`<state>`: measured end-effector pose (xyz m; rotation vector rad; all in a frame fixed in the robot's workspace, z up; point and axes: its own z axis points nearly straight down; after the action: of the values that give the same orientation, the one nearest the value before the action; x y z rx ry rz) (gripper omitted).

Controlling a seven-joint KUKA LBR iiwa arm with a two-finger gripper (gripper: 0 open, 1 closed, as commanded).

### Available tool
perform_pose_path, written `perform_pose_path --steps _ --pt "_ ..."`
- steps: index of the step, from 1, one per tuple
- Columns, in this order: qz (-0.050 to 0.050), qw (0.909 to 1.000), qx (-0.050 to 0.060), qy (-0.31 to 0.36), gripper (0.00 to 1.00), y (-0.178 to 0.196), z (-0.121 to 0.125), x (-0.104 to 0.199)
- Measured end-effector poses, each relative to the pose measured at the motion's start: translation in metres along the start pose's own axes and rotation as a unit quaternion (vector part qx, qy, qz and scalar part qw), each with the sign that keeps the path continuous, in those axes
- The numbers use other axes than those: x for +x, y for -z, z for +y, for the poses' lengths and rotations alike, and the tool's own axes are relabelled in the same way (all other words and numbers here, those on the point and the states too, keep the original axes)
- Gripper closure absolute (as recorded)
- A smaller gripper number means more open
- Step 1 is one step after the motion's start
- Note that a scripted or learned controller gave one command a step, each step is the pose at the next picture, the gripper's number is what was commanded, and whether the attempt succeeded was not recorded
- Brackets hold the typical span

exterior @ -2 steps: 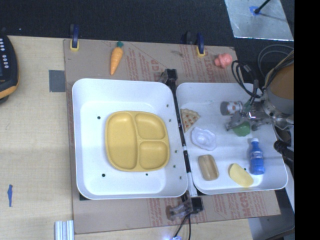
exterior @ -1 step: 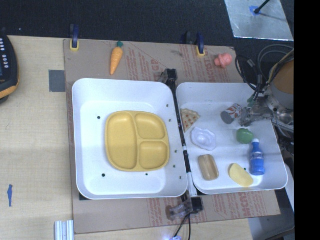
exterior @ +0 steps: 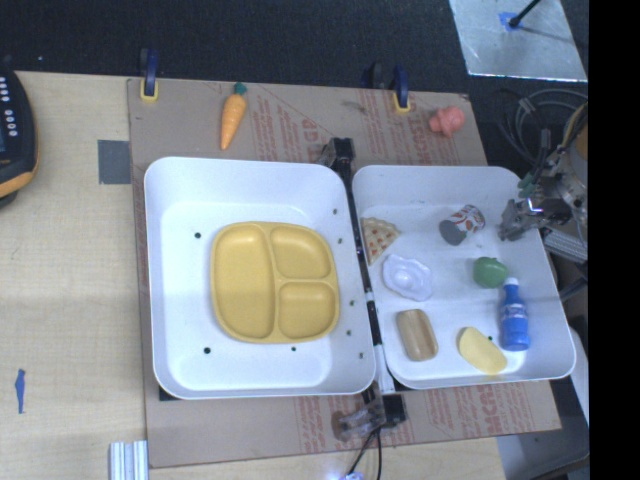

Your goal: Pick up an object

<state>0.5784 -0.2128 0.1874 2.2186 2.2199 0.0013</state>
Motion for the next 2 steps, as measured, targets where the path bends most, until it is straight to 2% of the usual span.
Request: perform_pose_path --steps 1,2 --pt "0.001 1.0000 0.002 0.001 0.00 -0.004 0.000 0.001" --pt "0.001 1.0000 0.002 0.003 0.00 -0.062 0.079 0.002"
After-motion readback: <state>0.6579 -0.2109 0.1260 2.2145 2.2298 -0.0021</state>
